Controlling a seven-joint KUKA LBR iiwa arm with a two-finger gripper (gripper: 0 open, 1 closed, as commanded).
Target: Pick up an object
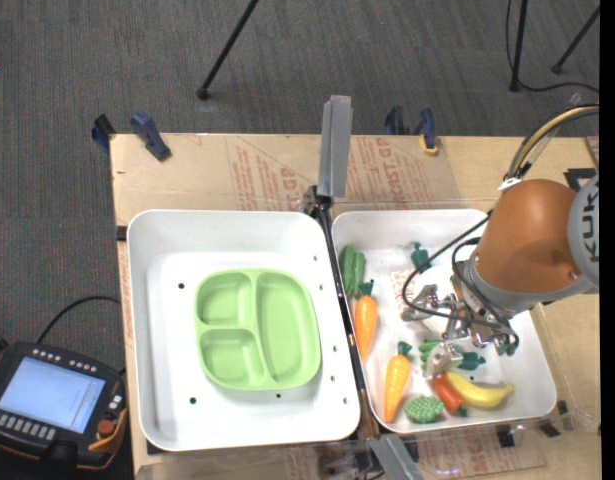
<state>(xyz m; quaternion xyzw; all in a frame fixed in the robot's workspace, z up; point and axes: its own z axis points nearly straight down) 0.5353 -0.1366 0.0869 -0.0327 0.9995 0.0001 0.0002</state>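
I'm hovering in the right bin [507, 226], my gripper [455, 346] over the toy pile; the banana [479, 391] lies just below, long axis running left-right. Jaws open or closed? Can't tell.

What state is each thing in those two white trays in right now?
Green divided plate: flat in the left bin, nothing on it.
Two carrots: lying loose by the right bin's left wall.
Cucumber: lying above the carrots.
Banana: lying near the front corner.
Gripper: low over the toys, holding nothing that I can see.
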